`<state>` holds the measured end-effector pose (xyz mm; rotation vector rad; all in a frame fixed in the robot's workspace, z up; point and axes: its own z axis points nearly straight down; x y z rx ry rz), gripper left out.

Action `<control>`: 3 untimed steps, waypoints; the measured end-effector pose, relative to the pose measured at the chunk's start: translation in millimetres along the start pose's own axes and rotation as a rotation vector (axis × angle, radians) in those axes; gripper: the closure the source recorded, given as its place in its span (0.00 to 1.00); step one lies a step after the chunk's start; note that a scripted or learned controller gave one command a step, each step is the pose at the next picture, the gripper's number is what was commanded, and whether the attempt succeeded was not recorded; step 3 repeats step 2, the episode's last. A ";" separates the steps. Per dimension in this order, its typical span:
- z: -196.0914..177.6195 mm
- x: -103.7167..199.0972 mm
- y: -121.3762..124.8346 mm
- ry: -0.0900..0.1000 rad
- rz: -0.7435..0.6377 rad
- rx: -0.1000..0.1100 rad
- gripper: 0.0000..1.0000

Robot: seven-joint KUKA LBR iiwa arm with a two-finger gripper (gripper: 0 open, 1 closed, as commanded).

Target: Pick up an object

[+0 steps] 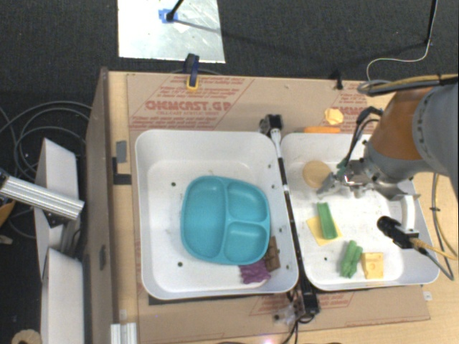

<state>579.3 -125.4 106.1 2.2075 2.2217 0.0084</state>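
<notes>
Pick not yet made: the hand [336, 183] hung over the upper part of the right bin [423, 272], just beside the tan round piece [313, 172], with nothing visibly gripped and its open-or-closed state not discernible; grasp and lift were left to do.

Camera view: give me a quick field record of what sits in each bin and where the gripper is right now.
left bin: teal divided plate; purple object and brown object by its near right edge
right bin: tan round object; green block lying on a yellow piece; green object beside a yellow block
far rim of right bin: orange object
gripper: over the right bin, right beside the tan round object
held object: cannot tell
</notes>
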 end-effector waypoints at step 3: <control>10.2 27.1 -55.3 0.002 0.005 0.007 1.00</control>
